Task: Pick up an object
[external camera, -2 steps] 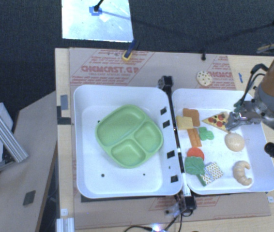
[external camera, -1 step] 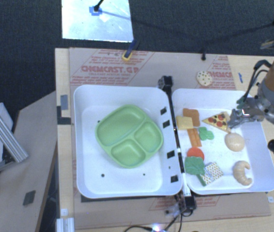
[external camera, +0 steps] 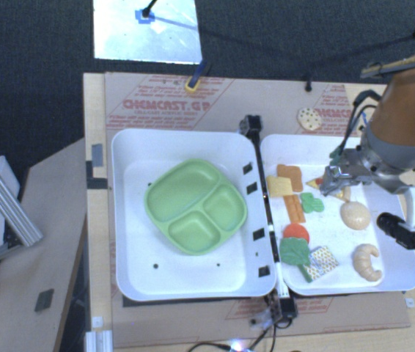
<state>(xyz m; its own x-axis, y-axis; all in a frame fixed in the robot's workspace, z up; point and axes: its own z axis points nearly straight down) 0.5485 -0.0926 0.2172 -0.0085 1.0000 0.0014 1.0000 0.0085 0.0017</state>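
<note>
The right bin (external camera: 405, 270) holds several toy foods: an orange cracker (external camera: 289, 173), a yellow slice (external camera: 279, 187), an orange stick (external camera: 294, 209), a small green piece (external camera: 311, 203), a red tomato (external camera: 296, 232), a green leafy piece (external camera: 295, 251), a patterned packet (external camera: 323, 261), a beige bun (external camera: 355, 215) and a croissant (external camera: 367, 262). My gripper (external camera: 333, 184) hangs low over the upper middle of this bin, just right of the cracker and above the small green piece. A bit of yellow shows beside its tip.
The left bin (external camera: 130, 270) holds a green divided plate (external camera: 196, 205). A round cookie (external camera: 309, 118) lies on the board behind the right bin. A black fitting (external camera: 397, 230) on the arm juts over the bin's right side.
</note>
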